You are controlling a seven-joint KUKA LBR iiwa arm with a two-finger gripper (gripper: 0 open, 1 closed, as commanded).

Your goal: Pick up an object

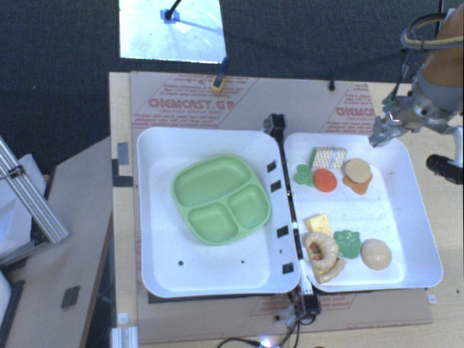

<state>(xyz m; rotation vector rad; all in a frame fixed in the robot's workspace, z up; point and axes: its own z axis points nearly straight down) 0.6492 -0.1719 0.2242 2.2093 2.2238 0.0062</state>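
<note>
Reaching in: the grey arm with its orange band comes from the right, and its gripper (382,131) hangs over the far right corner of the right bin (417,194), above the rim.
Gripper state: cannot tell (the tip is small and blurred at this slant); nothing can be made out between its tips.
Left bin (156,194): holds a pale green divided tray (220,198) with three compartments, lying near the bin's middle and turned at a slight angle.
Right bin, far row: a small patterned block (328,156) sits by a red tomato-like piece (325,180), with a green leafy bit (304,175) just to the left, touching or almost touching the red one.
Burger toy (357,175): a round bun, tan on top and orange-brown below, just right of the red piece and nearest the gripper, though apart from it.
Right bin, near row: a yellow cheese-like wedge (319,225) lies beside a glazed doughnut-like ring (321,250), which rests against a banana-like piece (330,270) at the bin's front.
Green piece (348,243): sits between the ring and a beige egg-like ball (375,254).
Divider (284,194): a dark strip with clips runs between the two bins.
Bench: brown printed cardboard (196,101) lies beneath the bins.
</note>
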